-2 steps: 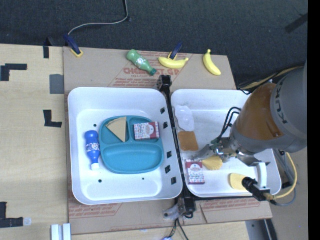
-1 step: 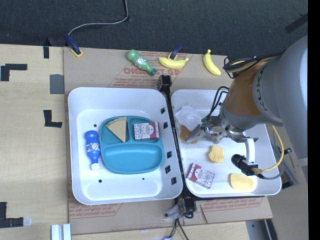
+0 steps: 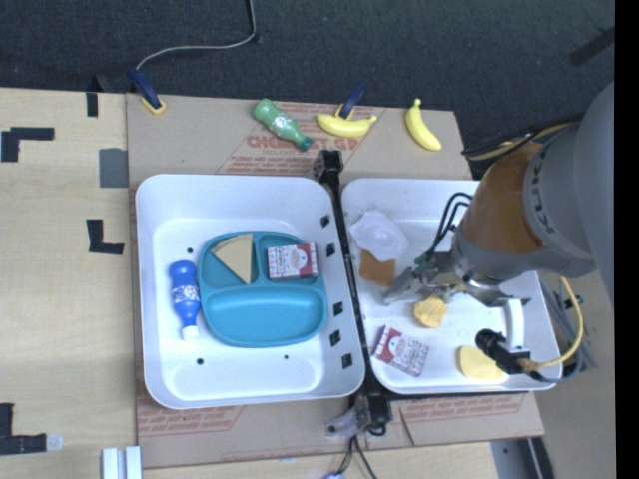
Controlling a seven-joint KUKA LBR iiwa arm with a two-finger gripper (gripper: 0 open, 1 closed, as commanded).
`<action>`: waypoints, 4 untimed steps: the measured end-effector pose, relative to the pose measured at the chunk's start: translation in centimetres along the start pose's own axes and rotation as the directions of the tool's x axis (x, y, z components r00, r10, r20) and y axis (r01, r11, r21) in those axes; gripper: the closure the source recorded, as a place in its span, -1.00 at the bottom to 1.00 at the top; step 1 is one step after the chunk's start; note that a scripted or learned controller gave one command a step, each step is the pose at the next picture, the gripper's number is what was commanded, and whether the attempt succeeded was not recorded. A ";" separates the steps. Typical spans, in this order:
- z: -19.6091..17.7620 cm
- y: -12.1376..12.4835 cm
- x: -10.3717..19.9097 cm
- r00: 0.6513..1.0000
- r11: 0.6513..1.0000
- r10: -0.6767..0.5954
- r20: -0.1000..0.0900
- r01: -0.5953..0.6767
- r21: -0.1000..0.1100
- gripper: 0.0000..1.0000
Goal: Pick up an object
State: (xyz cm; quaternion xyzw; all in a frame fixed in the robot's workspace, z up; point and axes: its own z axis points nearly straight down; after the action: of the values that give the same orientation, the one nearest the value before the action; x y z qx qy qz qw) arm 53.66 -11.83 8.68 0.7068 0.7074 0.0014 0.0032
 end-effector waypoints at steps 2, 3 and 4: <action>-2.6 2.5 -2.0 1.000 1.000 0.000 -0.004 0.000 0.011 -1.00; 0.0 -0.7 -1.6 1.000 1.000 0.000 -0.001 0.000 0.002 -1.00; 0.1 8.5 0.5 1.000 1.000 -0.001 -0.002 0.001 0.000 -1.00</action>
State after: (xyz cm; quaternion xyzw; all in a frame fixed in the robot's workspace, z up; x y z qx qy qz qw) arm 62.18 -11.36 8.66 0.7063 0.7079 0.0018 0.0025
